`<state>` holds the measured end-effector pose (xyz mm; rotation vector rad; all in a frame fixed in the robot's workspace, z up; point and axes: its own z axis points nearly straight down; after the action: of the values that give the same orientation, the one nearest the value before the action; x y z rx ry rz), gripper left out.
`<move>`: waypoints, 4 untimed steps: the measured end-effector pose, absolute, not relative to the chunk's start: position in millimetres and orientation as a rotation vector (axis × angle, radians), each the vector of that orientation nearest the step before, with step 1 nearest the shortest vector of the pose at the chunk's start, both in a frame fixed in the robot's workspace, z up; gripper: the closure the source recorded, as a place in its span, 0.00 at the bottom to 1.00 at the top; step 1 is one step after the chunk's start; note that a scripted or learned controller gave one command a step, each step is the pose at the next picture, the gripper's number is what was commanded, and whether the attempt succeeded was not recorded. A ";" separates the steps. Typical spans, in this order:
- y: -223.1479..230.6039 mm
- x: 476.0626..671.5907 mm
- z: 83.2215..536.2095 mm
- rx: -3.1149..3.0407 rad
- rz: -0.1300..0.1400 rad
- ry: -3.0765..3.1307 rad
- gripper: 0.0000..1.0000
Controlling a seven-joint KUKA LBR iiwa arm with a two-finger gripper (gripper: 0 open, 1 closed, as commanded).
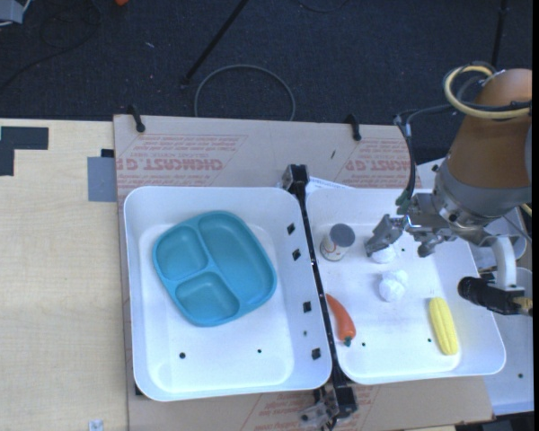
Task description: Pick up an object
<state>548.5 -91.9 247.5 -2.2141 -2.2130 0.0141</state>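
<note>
We see the gripper (pixel 402 238) low over the right bin (pixel 485 353), its 2 fingers spread apart and nothing between them. A white lump (pixel 393 285) lies just below it, a small can (pixel 336 241) to its left, a carrot (pixel 341 318) and corn (pixel 444 324) further off. We judge this the approach step; next comes lowering around 1 object and closing.

Dark carpeted floor (pixel 90 61) with cables (pixel 242 88), pale wooden benchtop (pixel 45 285), cardboard sheet (pixel 216 155)
</note>
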 end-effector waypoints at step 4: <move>-84.3 552.6 90.5 -2.217 0.007 -2.216 0.00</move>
<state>552.6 -84.3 90.5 -2.2170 -2.2157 0.0074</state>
